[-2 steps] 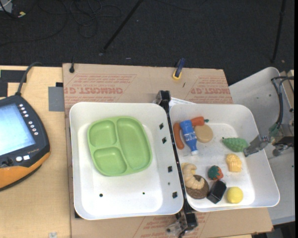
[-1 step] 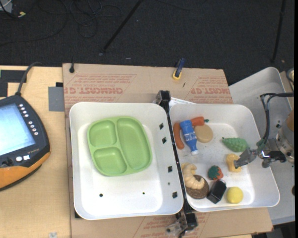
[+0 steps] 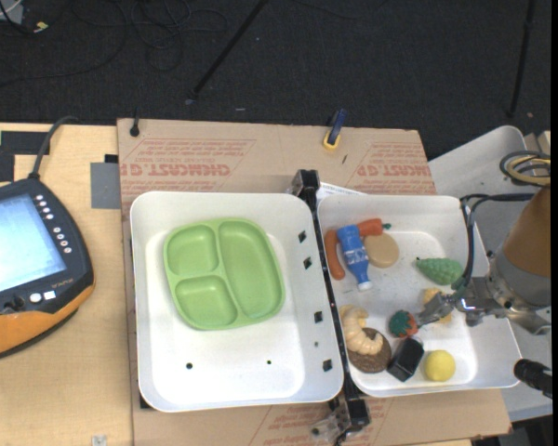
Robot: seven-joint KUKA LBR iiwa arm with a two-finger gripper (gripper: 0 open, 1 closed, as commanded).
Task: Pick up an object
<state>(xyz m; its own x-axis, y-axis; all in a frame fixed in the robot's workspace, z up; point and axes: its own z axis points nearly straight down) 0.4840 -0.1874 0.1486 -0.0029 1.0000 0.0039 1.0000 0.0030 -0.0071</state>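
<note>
The gripper (image 3: 437, 312) hangs low in the right bin (image 3: 488, 377), beside a small red and green toy (image 3: 403, 322), but I cannot tell if it is open or closed.

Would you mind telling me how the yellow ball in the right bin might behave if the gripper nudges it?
The yellow ball looks round, so it would probably roll. It lies near the bin wall, which may stop it. The black block beside it could also hem it in.

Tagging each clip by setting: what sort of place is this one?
Likely a robotics lab bench: two white bins on cardboard, toy objects like a yellow ball, a teach pendant, cables on dark floor.
</note>
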